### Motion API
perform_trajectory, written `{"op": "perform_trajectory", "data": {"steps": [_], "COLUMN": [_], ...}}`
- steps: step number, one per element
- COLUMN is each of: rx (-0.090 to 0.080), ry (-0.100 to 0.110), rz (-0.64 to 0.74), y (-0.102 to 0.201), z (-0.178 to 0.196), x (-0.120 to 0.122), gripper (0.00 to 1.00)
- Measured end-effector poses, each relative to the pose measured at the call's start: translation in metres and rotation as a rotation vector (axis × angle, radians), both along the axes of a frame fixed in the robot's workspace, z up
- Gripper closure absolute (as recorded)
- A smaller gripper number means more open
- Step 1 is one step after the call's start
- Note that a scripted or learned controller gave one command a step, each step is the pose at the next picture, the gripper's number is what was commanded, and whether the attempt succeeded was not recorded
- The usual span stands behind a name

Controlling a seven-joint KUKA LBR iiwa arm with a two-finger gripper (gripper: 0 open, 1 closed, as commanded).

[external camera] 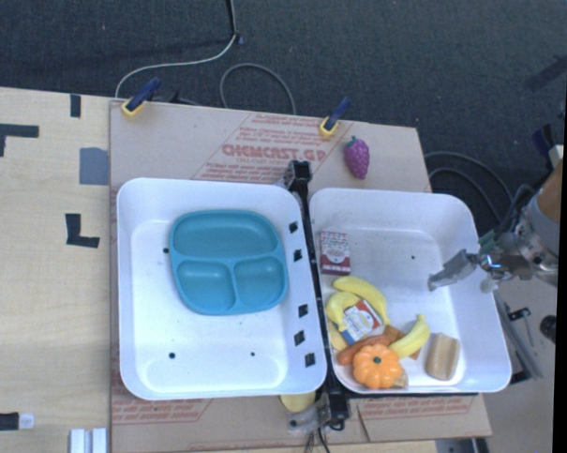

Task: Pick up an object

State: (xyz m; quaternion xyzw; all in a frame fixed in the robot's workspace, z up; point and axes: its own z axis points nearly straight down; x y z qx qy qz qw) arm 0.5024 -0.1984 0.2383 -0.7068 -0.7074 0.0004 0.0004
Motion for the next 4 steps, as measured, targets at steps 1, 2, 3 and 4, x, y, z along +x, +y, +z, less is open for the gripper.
{"op": "perform_trajectory", "data": {"steps": [1,2,3,4], "rx": [0.002,-0.004,-0.007,0.002], "ry": [0.006,-0.003,-0.009,-0.007], "rz": [-0.001,0.001,-0.002,0.009], "y": [-0.006,0.038,0.035,0.123], "z": [-0.079,-0.156,-0.141,-0.049], "x": [-0.020,-0.015,-0.013,-0.017], "gripper": [0.00,0.00,1.00,1.00]}}
